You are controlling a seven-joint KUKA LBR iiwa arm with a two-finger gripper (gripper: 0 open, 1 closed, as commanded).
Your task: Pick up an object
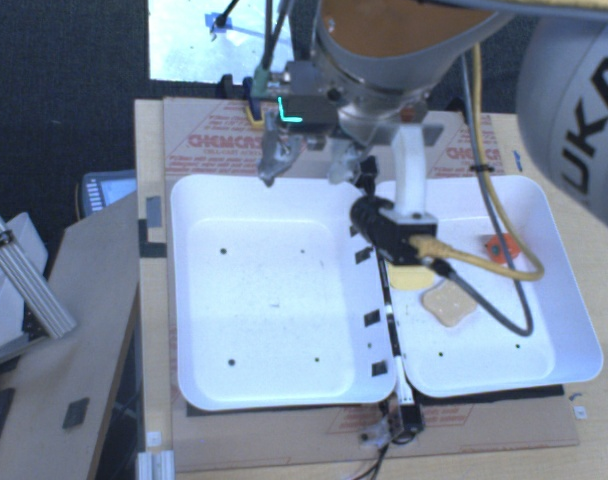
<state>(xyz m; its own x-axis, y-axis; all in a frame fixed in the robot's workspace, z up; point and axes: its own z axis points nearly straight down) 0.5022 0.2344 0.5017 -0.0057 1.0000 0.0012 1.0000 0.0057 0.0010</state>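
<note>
So the end effector [302, 166] hung spread and empty over the left bin's [194, 268] far rim, while the tan toast-like piece [450, 304] in the right bin [554, 298] looked light, stiff, best pinched across its edges.

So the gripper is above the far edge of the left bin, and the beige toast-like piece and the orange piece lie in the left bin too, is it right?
Not quite. The camera view shows the gripper above the far edge of the left bin, but the beige toast-like piece and the orange piece lie in the right bin.
</note>
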